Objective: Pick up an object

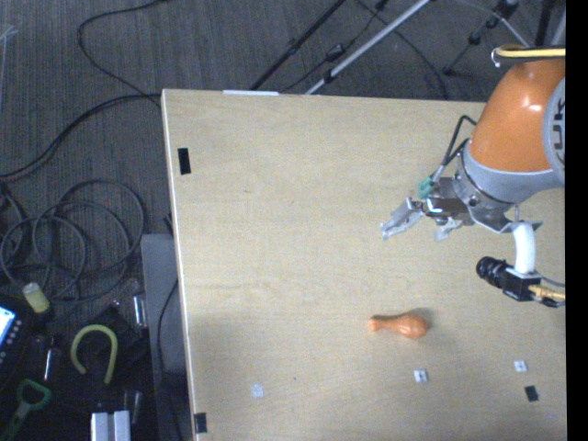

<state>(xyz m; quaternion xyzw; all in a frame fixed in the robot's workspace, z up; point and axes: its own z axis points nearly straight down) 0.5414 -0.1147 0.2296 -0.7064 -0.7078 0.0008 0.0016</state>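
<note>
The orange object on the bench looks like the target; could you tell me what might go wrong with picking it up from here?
The orange object is small, rounded and tapered, so it could roll or slip aside on contact. The gripper sits well away from it, so a misjudged descent may close on bare wooden bench.

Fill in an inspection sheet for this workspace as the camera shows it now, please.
Surface: light wooden bench top, with small black and white markers near its edges.
Job's things: one orange gourd-shaped object lying flat on the bench near the front.
Clutter: nothing seen on the bench.
Grippers: claw hangs behind the object, apart from it, holding nothing.
Cables: black cable loops on the floor left of the bench.
Surroundings: dark carpet, metal stand legs behind the bench, a yellow-green U-shaped item on the floor.
</note>
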